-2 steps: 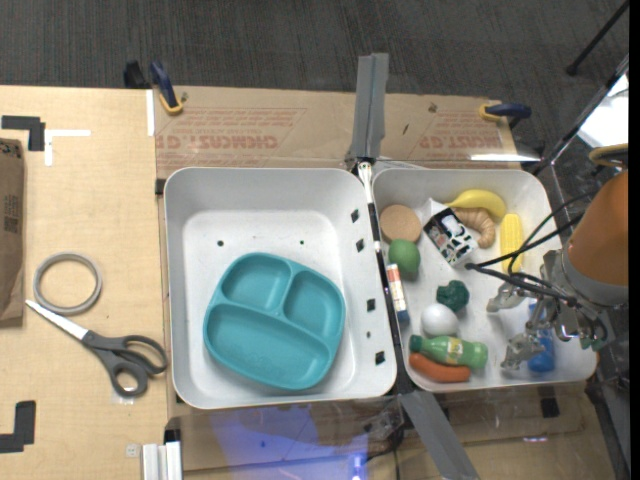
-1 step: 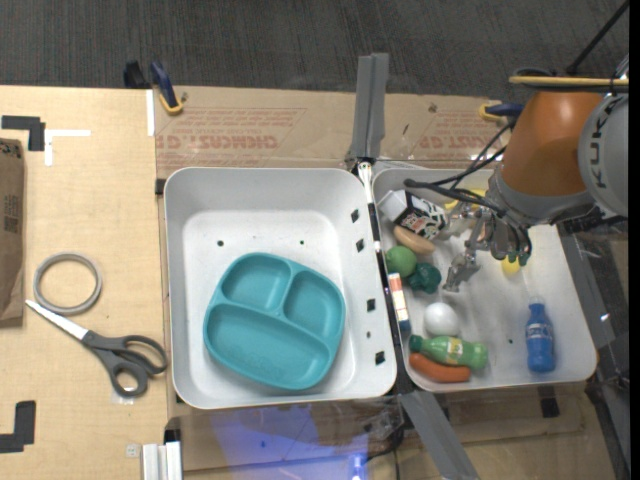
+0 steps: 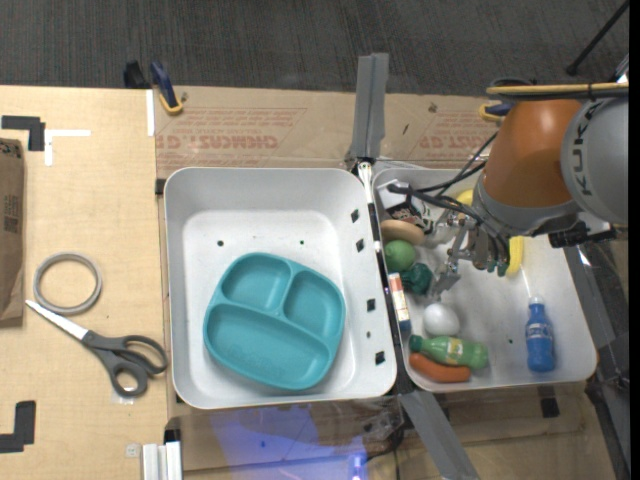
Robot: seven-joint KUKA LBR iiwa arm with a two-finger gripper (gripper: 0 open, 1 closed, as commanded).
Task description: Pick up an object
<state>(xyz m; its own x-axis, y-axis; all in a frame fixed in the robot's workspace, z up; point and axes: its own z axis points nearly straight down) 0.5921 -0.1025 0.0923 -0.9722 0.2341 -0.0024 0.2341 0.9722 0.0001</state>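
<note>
Printed cardboard lies under the bins, its lettering inverted and not reliably legible. In the right bin, the white ball lies at 7 o'clock from the gripper, just beside it. Finger state: cannot tell. "KU" appears on the arm.

Grey arm, broad orange band, black cables, metal gripper

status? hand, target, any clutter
Hand low in right bin, above the dark green object; grip unclear. Nothing seen held. White ball, green bottle, blue bottle close by. Left bin: teal tray.
</note>
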